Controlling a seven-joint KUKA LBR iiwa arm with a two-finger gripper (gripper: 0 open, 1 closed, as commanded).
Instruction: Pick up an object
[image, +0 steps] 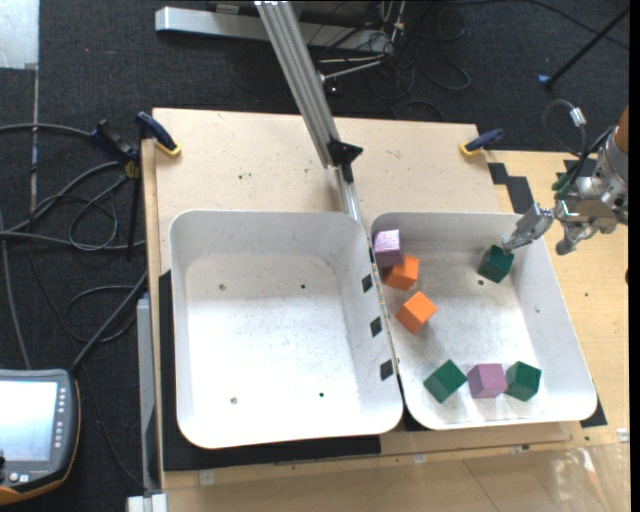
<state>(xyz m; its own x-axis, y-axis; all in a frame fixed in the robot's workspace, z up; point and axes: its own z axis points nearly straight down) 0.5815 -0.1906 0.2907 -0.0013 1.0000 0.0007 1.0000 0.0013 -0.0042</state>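
A: Start at the left. What's there?

B: The left bin (265, 330) shows bare white floor with dark specks. Past the divider, the right bin (560, 330) holds 7 cubes.

A: List them, left to right.

B: A purple cube (387, 241) touches an orange cube (403, 271) by the divider. A second orange cube (417, 310) lies just below them. Along the near wall sit a green cube (445, 381), a second purple cube (487, 380) and a dark green cube (523, 380), the last 2 touching. Another dark green cube (495, 264) sits alone near the far right corner.

A: And the gripper?

B: The gripper (560, 228) hangs over the right rim, fingers spread apart with nothing between them. 1 fingertip (527, 229) sits just beside that lone dark green cube, apparently above it.

A: So how far along?

B: Early, I'd judge. No cube is lifted or clamped. The approach looks aimed at the lone cube, but the fingers don't straddle it. Lining up, closing and lifting all remain.
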